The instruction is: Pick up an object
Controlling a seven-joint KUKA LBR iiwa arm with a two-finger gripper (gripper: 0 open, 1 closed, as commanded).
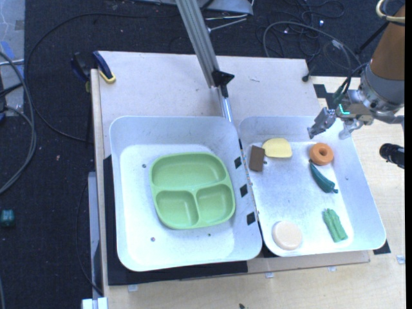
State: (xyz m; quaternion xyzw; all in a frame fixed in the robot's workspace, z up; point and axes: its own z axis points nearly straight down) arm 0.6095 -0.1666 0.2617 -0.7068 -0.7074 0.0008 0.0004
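Bench (161,82): 2 white bins side by side – left bin (129,140), right bin (360,198).

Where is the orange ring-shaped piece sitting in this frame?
The orange ring lies in the right bin, near its upper right part, just right of the yellow piece and above the dark green piece.

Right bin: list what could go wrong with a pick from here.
1. The orange donut lies close to the dark green pepper; the tool, descending there, might nudge both.
2. The yellow piece sits beside the brown block near the bin's left wall, so finger room looks tight.
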